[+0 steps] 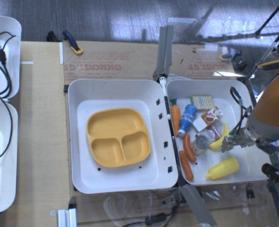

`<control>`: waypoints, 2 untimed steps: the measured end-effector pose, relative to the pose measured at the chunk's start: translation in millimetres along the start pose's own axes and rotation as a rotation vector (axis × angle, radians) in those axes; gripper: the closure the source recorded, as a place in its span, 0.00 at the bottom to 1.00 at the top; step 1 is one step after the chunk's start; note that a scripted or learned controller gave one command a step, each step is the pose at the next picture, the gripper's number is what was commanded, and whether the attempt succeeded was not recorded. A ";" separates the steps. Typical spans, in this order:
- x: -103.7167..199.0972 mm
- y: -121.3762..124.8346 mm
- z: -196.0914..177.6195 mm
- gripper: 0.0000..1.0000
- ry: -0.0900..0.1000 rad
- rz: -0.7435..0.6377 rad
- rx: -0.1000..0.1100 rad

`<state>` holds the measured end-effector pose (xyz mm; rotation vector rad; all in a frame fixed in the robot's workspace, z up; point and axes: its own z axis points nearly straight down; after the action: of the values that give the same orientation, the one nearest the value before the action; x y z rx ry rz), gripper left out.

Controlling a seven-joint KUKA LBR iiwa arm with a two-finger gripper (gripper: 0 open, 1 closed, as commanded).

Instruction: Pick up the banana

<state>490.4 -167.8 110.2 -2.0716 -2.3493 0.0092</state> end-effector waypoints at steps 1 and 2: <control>-0.1 -0.1 0.1 0.00 0.000 0.001 0.000; 0.0 0.2 -5.9 1.00 0.001 -0.001 0.005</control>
<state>490.6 -167.8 116.1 -2.0685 -2.3470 0.0134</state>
